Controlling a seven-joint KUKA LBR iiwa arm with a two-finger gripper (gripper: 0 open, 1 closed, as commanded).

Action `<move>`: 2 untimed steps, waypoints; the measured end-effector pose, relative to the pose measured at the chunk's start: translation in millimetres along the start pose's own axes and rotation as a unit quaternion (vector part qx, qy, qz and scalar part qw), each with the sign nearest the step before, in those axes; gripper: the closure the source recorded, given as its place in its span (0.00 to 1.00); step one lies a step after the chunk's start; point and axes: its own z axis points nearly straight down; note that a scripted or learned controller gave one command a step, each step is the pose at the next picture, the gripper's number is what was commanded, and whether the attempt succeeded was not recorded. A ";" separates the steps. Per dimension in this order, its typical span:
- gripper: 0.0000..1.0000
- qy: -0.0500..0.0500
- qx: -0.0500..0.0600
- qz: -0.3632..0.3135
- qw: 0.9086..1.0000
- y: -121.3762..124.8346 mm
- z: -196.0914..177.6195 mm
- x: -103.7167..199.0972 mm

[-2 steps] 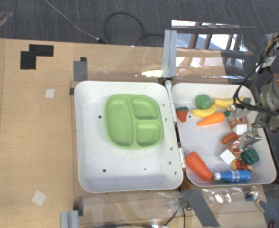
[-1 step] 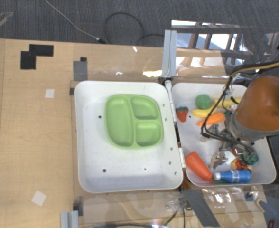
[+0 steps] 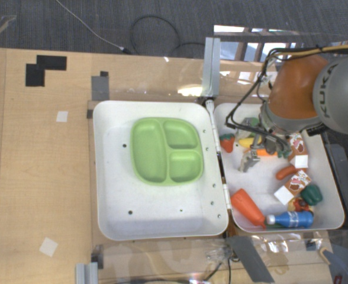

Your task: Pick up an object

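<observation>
The hand (image 3: 249,160) hangs low amid the toys in the right bin (image 3: 334,218) for a pick, a carrot (image 3: 247,206) lying just below it, though I cannot tell its grip.

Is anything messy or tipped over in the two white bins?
Sort of. In the right bin the toys lie jumbled: the blue bottle is on its side and the orange carrot lies slanted against the divider. The green plate sits flat in the left bin. Nothing looks spilled or broken.

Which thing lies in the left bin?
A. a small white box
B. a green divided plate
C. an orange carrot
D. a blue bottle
B: the green divided plate lies alone in the left bin, while the bottle and carrot lie in the right bin.
</observation>
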 end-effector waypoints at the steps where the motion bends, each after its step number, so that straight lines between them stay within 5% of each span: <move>1: 0.00 0.001 0.001 -0.129 0.992 -92.7 0.8 -29.6; 2: 0.00 0.002 -0.001 -0.106 0.994 -37.0 -0.1 16.8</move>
